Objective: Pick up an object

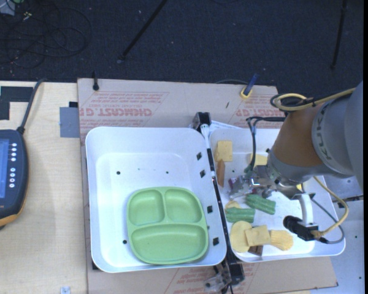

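Two white bins sit on the tabletop (55,188): the left bin (110,152) holds one green divided plate (167,224). In the right bin (331,247), the claw (248,185) hangs over two green pieces (251,208) and several yellow blocks (257,234).

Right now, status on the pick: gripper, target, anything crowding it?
Gripper low in the right bin, over the green pieces. No object seen held. Yellow blocks crowd close below; divided green plate sits in the left bin.
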